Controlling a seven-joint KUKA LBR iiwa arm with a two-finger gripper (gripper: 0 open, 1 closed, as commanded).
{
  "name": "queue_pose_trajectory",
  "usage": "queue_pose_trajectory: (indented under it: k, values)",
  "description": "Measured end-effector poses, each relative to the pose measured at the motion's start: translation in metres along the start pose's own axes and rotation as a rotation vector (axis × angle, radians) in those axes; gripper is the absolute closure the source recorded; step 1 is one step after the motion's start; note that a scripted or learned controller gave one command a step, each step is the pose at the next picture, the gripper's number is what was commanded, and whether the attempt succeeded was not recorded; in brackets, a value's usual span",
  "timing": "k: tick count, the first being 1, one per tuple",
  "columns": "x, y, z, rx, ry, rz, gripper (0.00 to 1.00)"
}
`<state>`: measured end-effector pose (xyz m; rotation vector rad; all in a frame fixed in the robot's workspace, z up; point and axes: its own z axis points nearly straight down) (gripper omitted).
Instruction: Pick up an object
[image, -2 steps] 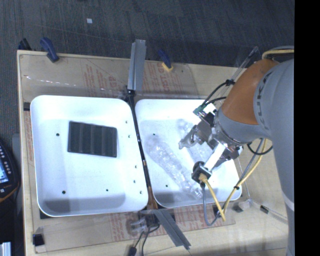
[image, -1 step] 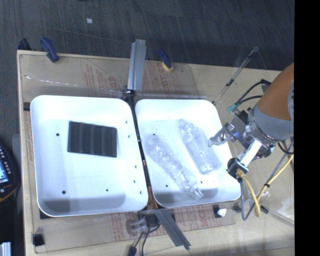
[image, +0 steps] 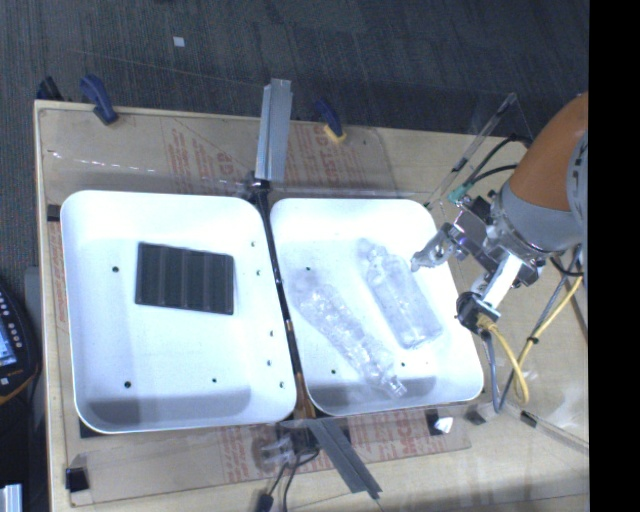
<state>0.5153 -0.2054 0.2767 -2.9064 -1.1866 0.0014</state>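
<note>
the right bin (image: 300, 215) is the landmark here. two clear plastic bottles lie flat inside it. the near bottle (image: 400, 293) lies toward the bin's right side, and the far bottle (image: 345, 330) lies in the middle, reaching down toward the bin's front wall. both bottles point the same way, slanting from the bin's back left to its front right. they lie close side by side, and it is hard to tell if they touch.

the gripper (image: 440, 247) hangs at the bin's right edge, near the back corner, with nothing in it. it is too small and blurry to tell if it is open or closed.

the near bottle is the closer one. its top end lies just beside the gripper, toward the bin's middle, and its body runs away toward the front. so the next move is probably a short one, in over the bin and a little to the front, then down. the gripper would do best to close across the bottle's thin side, not along its long slant. the bottle is clear, round and smooth, so it may roll or slip.

the left bin (image: 90, 215) holds a dark flat pad (image: 185, 278), well apart from the gripper.
</note>
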Motion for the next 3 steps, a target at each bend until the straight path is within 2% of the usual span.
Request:
queue_pose_trajectory:
  k: [1, 2, 3]
  values:
    - [-0.012, -0.022, -0.015, 0.003, 0.000, -0.019, 0.00]
    - [0.015, -0.037, 0.085, 0.006, -0.003, 0.365, 0.00]
    - [-0.017, -0.010, 0.023, 0.000, 0.000, 0.080, 0.00]
